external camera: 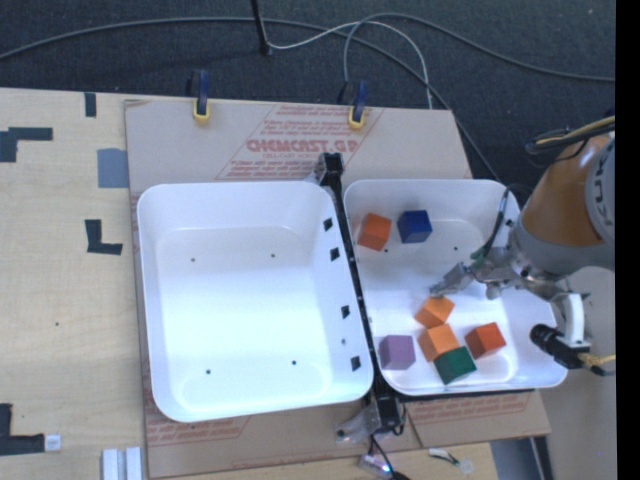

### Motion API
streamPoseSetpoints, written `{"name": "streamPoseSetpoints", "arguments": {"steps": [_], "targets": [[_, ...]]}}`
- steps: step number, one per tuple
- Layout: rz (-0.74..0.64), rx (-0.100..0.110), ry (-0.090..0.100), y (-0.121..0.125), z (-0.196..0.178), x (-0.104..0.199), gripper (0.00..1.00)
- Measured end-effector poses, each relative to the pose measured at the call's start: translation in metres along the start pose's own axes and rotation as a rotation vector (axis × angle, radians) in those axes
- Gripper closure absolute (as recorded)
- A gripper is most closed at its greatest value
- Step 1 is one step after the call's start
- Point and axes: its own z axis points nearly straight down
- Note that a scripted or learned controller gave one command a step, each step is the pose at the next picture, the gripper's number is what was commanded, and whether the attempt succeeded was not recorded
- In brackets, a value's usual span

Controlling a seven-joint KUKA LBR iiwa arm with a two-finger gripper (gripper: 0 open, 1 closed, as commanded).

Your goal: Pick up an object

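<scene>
Six blocks [436, 311] crowding gripper [452, 280]

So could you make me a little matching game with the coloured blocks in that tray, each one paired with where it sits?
Things:
1. blue block
2. purple block
3. green block
4. gripper

Places:
a. near the divider between the two trays, low in the right tray
b. hovering just above an orange block mid-tray
c. far end of the tray, beside an orange block
d. near edge, touching an orange block

Pairs: 1-c, 2-a, 3-d, 4-b
</scene>
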Motion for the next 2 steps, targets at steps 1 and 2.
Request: {"name": "streamPoseSetpoints", "arguments": {"steps": [1, 2], "targets": [[0.004, 0.01, 0.001, -0.003, 0.009, 0.014, 0.0], [0.0, 0.011, 0.003, -0.021, 0.019, 0.047, 0.0]]}}
